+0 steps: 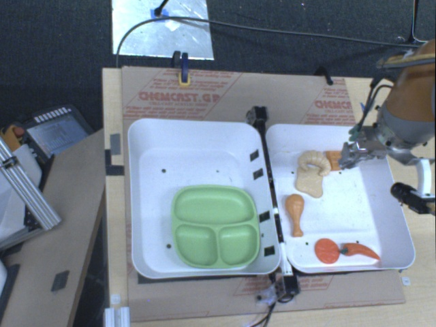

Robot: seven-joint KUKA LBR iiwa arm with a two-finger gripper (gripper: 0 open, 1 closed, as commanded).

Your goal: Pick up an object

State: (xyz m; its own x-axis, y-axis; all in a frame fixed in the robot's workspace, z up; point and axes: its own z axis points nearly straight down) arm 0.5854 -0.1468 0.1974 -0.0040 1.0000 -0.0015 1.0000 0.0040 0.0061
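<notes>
Left bin [146, 182]: we see a pale green three-compartment plastic tray [215, 225].
Right bin [381, 210]: cream bread-like toy [312, 172], tan drumstick [295, 213], red tomato [327, 251], orange carrot [359, 251].
Small orange block [333, 160]: at the gripper [349, 157], upper bin, touching the bread.
Grip: we cannot tell its state.
Advice: centre on the block, clear of the bread.

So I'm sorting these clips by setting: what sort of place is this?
Probably a robotics lab bench: two shallow white bins on a board, toy food like the orange plastic drumstick, and a grey robot arm.
</notes>
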